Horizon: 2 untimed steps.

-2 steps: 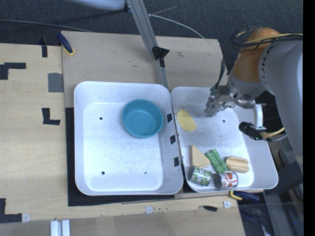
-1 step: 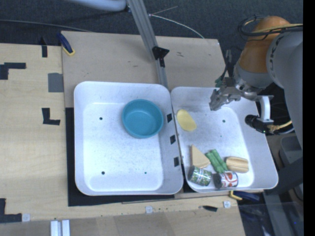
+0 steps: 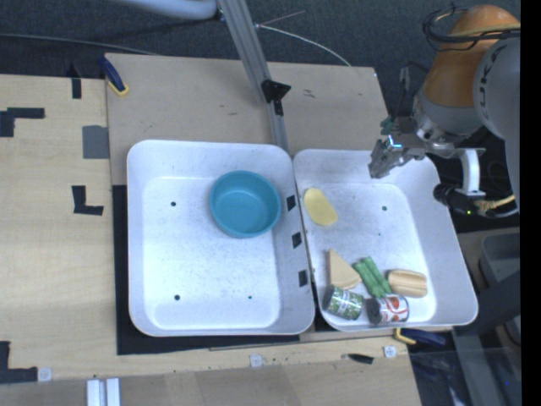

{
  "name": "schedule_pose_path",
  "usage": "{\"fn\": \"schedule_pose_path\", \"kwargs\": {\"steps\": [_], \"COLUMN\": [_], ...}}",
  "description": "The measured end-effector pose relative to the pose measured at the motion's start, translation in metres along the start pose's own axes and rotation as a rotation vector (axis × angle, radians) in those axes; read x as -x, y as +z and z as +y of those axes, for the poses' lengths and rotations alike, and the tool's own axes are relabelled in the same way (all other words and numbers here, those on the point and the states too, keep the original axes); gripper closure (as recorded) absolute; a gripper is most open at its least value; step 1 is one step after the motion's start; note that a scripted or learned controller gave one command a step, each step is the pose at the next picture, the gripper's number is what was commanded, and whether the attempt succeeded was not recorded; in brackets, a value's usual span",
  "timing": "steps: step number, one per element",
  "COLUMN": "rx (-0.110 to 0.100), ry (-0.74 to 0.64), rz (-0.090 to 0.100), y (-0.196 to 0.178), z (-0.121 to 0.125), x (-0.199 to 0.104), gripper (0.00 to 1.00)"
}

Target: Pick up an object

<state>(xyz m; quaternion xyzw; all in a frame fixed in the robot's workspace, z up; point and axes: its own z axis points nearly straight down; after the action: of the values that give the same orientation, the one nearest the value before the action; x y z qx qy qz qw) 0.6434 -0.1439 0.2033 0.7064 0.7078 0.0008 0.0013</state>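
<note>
- Camera view: the gripper (image 3: 382, 164) hangs over the right bin (image 3: 439, 227) at about its one o'clock corner, near the rim, with the grey arm (image 3: 499, 66) and its orange band coming in from three o'clock
- Nothing sits between the fingertips; whether the tool is spread or pressed together I cannot tell, since the tip is small and dark against the bin
- A pale yellow oval piece (image 3: 320, 207) lies at ten o'clock in the right bin, well apart from the gripper
- At six o'clock in that bin a cluster lies packed together: a tan wedge (image 3: 341, 270), a green stick (image 3: 370, 276) leaning beside it, a bread-like roll (image 3: 407, 282), a green can (image 3: 344, 303) and a red-and-white can (image 3: 392, 309)
- The left bin (image 3: 161, 252) holds a blue bowl (image 3: 244, 203), upright, toward its one o'clock area
</note>
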Motion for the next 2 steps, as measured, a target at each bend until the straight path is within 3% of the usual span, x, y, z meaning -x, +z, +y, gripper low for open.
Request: {"fn": "schedule_pose_path", "kwargs": {"steps": [2], "rx": [-0.005], "ry": [-0.004], "rz": [0.002], "y": [-0.019], "z": [-0.021], "x": [-0.090], "gripper": [1.00]}}
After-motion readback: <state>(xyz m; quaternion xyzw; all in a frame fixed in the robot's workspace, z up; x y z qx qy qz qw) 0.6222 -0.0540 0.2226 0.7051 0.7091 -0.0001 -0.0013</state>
